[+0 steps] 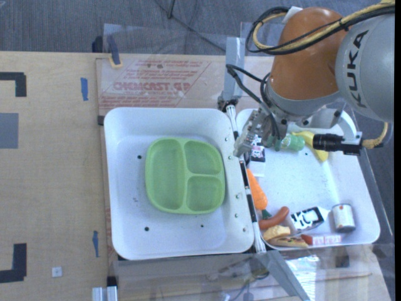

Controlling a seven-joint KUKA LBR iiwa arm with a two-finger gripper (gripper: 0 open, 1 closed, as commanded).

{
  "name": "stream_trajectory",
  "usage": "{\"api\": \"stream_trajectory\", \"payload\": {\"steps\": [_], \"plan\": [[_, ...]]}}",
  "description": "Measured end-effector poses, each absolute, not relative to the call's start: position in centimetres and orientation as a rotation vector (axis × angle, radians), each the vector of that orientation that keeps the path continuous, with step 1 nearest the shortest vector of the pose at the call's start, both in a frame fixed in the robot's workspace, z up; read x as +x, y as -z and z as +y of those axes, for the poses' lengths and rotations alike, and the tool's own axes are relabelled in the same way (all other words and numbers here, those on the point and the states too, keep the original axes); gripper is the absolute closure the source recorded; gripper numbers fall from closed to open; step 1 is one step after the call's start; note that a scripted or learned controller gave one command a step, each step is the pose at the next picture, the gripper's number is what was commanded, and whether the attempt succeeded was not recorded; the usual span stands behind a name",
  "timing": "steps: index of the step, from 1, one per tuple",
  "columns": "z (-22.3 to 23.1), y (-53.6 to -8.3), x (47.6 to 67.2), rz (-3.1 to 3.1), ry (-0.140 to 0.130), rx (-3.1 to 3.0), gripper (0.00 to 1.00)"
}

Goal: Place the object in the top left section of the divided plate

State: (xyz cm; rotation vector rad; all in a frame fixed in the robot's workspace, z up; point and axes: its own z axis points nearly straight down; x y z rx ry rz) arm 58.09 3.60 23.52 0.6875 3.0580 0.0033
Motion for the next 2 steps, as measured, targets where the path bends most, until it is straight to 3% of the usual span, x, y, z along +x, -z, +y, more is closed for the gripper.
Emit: {"api": "stream_trajectory", "payload": {"steps": [1, 2], "plan": [[4.4, -18.6, 59.1, 3.086, -0.002, 0.575, 1.0], [3.6, -22.4, 56.4, 3.116, -0.002, 0.374, 1.0]]}}
